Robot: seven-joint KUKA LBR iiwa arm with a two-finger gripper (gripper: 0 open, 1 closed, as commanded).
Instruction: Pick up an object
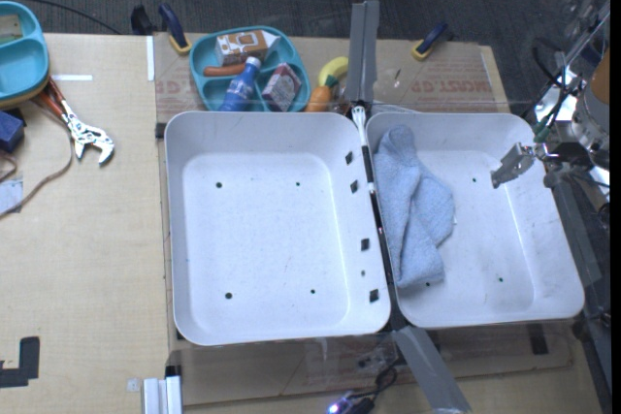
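A blue-grey cloth (412, 208) lies crumpled along the left side of the right bin (524, 286), running from near its back wall down toward the front. My gripper (529, 165) hangs over the right part of that bin, near its right rim, well to the right of the cloth and apart from it. Nothing shows in its grasp. The arm comes in from the right edge of the view.
The left bin (194, 238) sits beside the right one, with a grey divider post (363, 53) behind their shared edge. Behind the bins stands a teal tray (204, 78) of small items, with a banana (333, 71) next to it. A wrench (87, 139) lies on the bench at left.
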